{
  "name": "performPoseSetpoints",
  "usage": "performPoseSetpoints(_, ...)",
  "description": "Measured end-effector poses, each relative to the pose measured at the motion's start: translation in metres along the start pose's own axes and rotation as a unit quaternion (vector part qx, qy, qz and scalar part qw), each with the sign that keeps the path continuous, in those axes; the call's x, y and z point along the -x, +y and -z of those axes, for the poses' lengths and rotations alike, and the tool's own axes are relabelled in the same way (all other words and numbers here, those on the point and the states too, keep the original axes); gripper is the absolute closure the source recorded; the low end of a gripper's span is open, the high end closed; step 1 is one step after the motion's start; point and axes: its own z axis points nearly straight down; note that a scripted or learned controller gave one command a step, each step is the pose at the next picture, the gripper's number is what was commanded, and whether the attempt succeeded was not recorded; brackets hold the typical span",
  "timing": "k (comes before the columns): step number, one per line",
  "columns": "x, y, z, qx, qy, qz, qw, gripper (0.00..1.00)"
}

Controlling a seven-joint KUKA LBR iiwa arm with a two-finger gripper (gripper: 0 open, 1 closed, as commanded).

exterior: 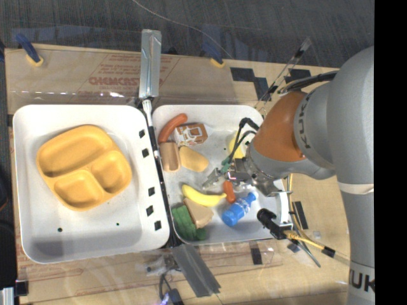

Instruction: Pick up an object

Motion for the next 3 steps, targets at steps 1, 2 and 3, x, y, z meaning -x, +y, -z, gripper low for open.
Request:
performPoseSetpoints(1, 0.001, 0.000, 0.010, 0.000, -0.001, 0.002, 1.0000, 1.00)
performPoseSetpoints(2, -0.100, 0.007, 0.099, 0.003, 0.000, -0.049, 0.9988, 1.00)
performPoseSetpoints(3, -0.099, 0.006, 0.107, 0.001, 0.000, -0.047, 0.9989, 1.00)
